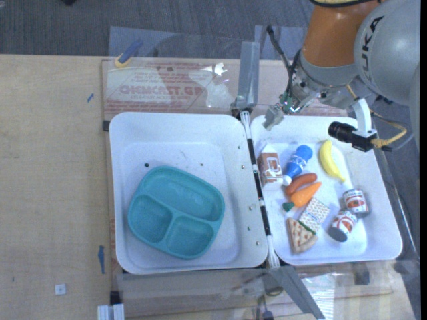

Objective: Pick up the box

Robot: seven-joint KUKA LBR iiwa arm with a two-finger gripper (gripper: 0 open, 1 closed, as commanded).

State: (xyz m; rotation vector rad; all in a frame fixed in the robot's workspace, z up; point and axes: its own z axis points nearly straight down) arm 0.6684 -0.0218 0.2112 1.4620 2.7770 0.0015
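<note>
The gripper (274, 117) is seen hanging above the brown box (269, 168); whether it is apart or together cannot be told.

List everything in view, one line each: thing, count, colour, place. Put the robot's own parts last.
bins: 2, white, side by side on the bench
divided plate: 1, teal, in the left bin
box: 1, brown and white, right bin, by the left wall
bottle: 1, blue with white cap, right of the box
banana: 1, yellow, upper right of the right bin
sausage: 1, red-orange, middle of the right bin
carrot: 1, orange, just below the sausage
pizza slice: 1, tan and red, near front wall
cans: 2, red and white, right side
arm: 1, grey with orange band, reaching in from the right
pincer: 1, grey, over the right bin's back edge
</note>
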